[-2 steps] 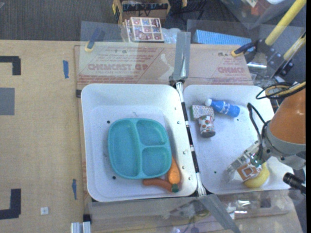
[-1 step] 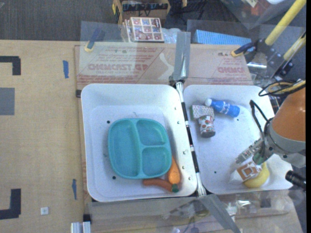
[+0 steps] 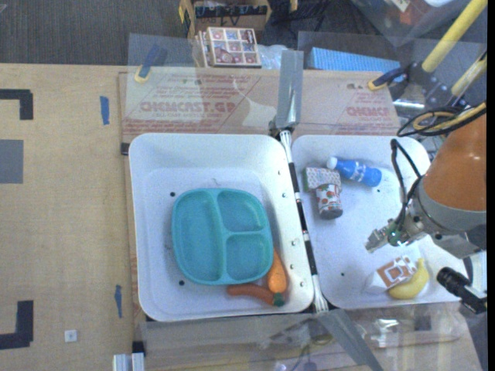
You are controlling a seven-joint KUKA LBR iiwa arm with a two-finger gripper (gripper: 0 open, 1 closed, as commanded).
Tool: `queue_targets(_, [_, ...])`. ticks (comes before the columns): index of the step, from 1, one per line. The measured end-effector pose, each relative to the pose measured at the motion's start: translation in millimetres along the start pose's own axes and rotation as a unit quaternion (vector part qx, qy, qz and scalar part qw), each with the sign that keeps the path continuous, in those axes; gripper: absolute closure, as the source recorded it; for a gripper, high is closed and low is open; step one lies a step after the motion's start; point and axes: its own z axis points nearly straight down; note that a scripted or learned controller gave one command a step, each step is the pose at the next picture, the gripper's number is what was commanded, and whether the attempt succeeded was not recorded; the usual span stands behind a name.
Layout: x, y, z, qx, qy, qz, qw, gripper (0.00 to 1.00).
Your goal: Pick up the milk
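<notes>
The robot's jaws (image 3: 379, 240) hang over the right bin (image 3: 348, 284); whether apart or together, I cannot tell. The milk carton (image 3: 396, 272) (beside a banana (image 3: 410, 283)) lies just below them, untouched.

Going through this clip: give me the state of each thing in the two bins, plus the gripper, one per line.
Tray: flat in left bin, compartments bare.
Carrot: lying against the tray's near right corner.
Blue bottle: lying on its side, right bin.
Can: tipped over beside a small carton.
Milk: lying in right bin, touching the banana.
Gripper: above right bin, holding nothing visible.
</notes>
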Motion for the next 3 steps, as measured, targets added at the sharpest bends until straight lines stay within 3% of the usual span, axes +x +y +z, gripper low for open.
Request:
queue_targets(1, [0, 0, 0, 0.000, 0.000, 0.000, 1.0000, 0.00])
queue_targets(2, [-71, -26, -19, 0.000, 0.000, 0.002, 1.0000, 0.00])
queue_targets(3, [-35, -14, 57, 0.000, 0.002, -0.220, 0.9754, 0.00])
